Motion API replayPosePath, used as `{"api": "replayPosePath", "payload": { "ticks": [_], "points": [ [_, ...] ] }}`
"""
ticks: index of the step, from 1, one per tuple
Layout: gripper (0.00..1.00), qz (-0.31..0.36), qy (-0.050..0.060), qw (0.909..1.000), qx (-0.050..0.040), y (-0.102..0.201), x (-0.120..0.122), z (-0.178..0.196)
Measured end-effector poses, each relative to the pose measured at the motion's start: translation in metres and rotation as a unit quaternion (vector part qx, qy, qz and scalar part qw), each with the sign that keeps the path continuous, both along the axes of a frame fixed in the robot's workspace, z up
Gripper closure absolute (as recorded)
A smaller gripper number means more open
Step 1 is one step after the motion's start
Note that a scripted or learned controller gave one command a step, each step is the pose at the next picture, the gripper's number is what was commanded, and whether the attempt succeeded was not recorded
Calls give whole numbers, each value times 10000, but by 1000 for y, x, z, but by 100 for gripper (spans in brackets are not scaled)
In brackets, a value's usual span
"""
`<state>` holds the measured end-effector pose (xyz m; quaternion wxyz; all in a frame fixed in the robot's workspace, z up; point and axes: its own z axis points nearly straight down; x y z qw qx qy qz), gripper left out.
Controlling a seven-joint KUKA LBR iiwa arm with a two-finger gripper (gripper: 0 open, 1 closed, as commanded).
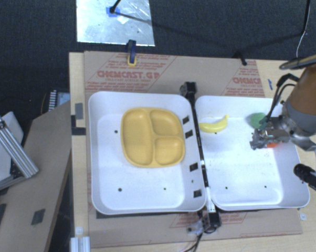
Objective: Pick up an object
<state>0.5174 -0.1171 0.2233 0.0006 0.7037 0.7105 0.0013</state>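
A yellow banana (214,124) lies in the right bin (242,188) near its upper left corner. A green object (256,119) sits at the bin's upper right, partly hidden by the arm. My gripper (261,140) hangs low over the right bin's right side, just below the green object. A small red-orange bit (271,145) shows beside the gripper; what it is I cannot make out. A yellow three-compartment plate (151,137) rests in the left bin (111,188).
A black hinge strip (196,140) runs between the two bins. The bins stand on a cardboard sheet (147,72). A foil sheet (115,13) lies at the back. Aluminium framing (8,146) stands at the left.
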Motion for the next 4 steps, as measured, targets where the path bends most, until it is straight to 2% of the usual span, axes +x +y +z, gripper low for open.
{"api": "replayPosePath", "payload": {
  "ticks": [2, 4],
  "points": [
    [100, 0, -2, 10000, 1, 94, 49, -15],
    [100, -3, -14, 10000, 4, 190, 110, 11]
  ]
}}
